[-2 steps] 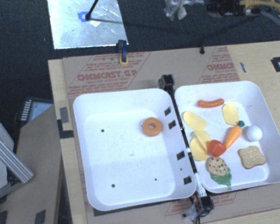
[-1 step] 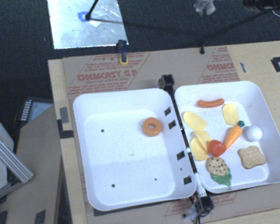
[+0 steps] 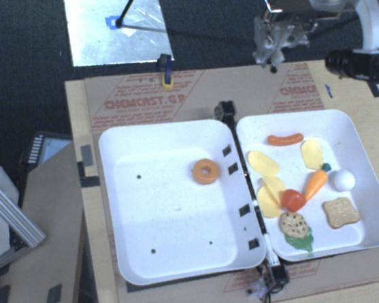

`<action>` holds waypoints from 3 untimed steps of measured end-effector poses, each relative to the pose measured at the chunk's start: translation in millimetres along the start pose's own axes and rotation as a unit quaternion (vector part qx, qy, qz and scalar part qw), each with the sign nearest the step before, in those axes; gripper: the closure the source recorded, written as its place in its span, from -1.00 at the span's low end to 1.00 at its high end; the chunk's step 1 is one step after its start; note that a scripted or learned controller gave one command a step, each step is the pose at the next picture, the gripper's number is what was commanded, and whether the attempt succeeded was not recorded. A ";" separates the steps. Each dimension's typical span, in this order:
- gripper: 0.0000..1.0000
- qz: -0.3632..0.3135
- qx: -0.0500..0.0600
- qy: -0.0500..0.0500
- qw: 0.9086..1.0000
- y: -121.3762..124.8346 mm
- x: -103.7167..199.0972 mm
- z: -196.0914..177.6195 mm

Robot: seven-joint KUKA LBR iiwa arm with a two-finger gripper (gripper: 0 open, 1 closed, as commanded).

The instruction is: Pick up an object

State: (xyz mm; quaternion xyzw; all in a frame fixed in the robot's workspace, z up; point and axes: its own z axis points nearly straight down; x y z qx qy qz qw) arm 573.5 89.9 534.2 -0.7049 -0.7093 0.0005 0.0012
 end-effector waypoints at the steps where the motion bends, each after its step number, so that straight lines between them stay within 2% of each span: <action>1: 1.00 -0.002 -0.001 0.001 1.000 -84.4 101.7 -0.4; 2: 1.00 0.005 -0.002 0.000 1.000 -86.7 30.8 -0.9; 3: 1.00 0.006 -0.003 -0.001 1.000 -68.1 -42.3 -0.9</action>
